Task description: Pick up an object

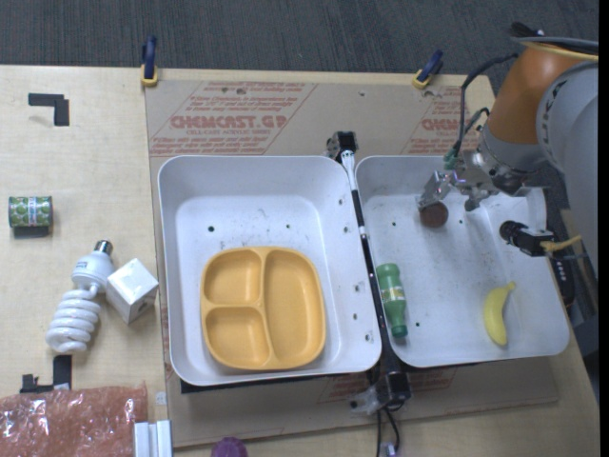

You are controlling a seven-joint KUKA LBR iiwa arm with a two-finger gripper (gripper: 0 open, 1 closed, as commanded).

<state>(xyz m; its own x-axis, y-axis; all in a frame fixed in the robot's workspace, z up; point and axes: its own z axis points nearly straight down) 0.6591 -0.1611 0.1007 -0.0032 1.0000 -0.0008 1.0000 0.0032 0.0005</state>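
Camera view: gripper (436, 198) at right bin (533, 352) upper left, directly over small dark-brown round object (434, 215); I can't tell claw state. Object looks light, rigid, likely rolls; I'd pinch across middle.

Bright, even overhead light; slightly soft picture.

The white bins (255, 181) are near overexposed, their rims washed pale, and the yellow divided tray (264, 307) casts only a thin, soft shadow. The banana (497, 314) and green bottle (390, 298) likewise throw faint shadows. The dark carpet (285, 12) at top looks grainy. Fine detail is soft, and the printing on the cardboard sheet (233, 112) reads blurred.
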